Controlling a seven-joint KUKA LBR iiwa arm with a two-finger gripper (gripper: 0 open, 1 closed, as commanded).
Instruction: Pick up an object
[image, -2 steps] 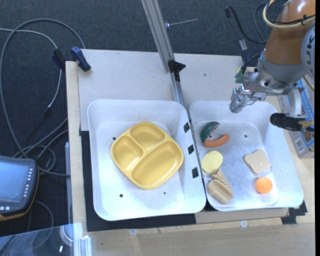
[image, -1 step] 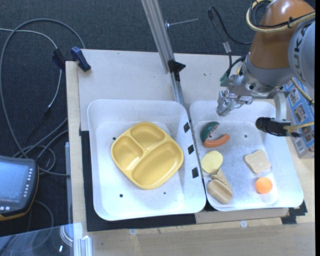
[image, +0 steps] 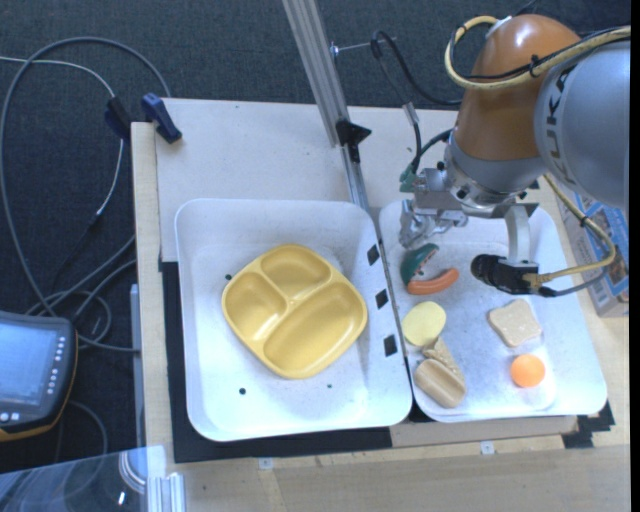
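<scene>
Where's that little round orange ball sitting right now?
The small round orange ball lies in the right-hand white bin, near its front right corner, just below the tan slice of toy bread and right of the brown toy bun.

Sausage (image: 433, 284): orange-red, lying flat at the right bin's upper left.
Green piece (image: 417, 260): dark, curved, touching the sausage's upper side; perhaps a vegetable.
Slice (image: 424, 323): yellow, round, flat.
Bun (image: 440, 378): tan.
Bread (image: 515, 323): beige.
Orange (image: 528, 371): round, lower right.
</scene>
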